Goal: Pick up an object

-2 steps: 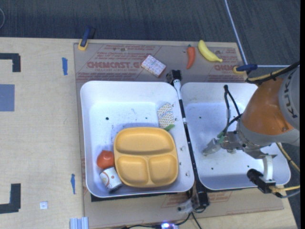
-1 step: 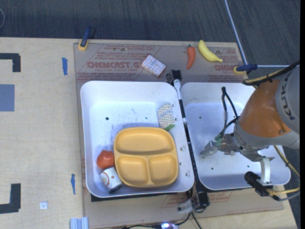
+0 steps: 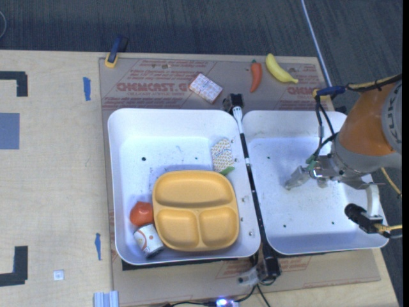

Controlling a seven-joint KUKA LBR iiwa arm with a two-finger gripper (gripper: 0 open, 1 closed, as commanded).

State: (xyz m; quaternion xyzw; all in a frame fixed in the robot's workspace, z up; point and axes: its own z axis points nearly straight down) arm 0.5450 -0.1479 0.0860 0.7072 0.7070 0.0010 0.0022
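Observation:
The left bin (image 3: 128, 146) holds a yellow divided tray (image 3: 195, 208) in its front half. A red-orange rounded object (image 3: 141, 213) lies at the tray's left edge. In front of that object sits a small white and orange can (image 3: 148, 239). A patterned white item (image 3: 222, 153) lies by the bin's right wall. My gripper (image 3: 295, 180) hangs low over the middle of the right bin (image 3: 281, 235), pointing left, with nothing seen in it. No object lies under or beside it.
Behind the bins, on the brown board, lie a banana (image 3: 279, 69), a red pepper (image 3: 255, 77) and a small patterned box (image 3: 205, 87). A blue clamp (image 3: 114, 51) sits at the board's back left corner. Cables run along the divider between the bins.

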